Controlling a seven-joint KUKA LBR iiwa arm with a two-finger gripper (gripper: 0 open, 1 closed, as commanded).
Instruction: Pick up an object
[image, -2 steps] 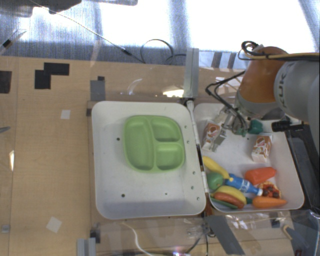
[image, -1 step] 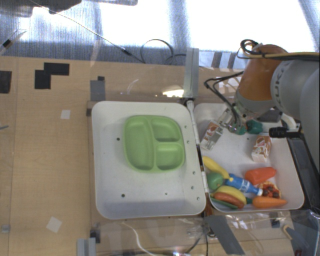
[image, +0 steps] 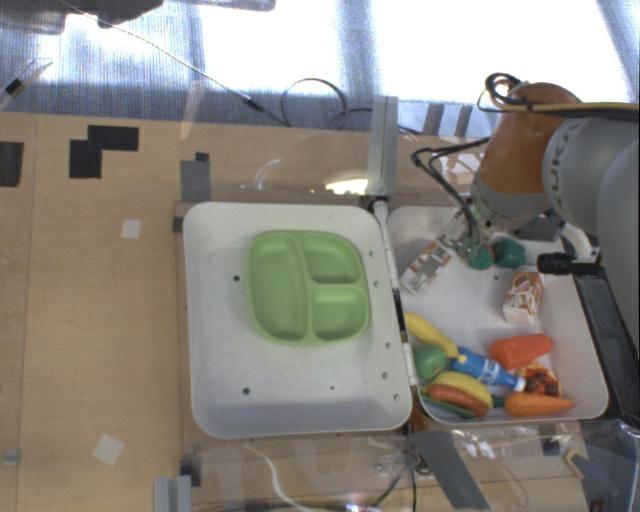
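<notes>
Bright daylight floods in from the top — blown-out glare there, soft shadows below, slightly grainy throughout.

I'm showing a bulky grey arm (image: 595, 165) at the upper right of the frame, an orange band (image: 520, 150) wrapping above my wrist. Thin black cables (image: 440, 155) are looping beside it, and my small metallic gripper (image: 460, 240) is glinting below.

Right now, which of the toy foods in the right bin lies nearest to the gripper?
The small teal piece, right beside the gripper at the far end of the right bin. The other foods, like the orange carrot, crowd the near end.
</notes>
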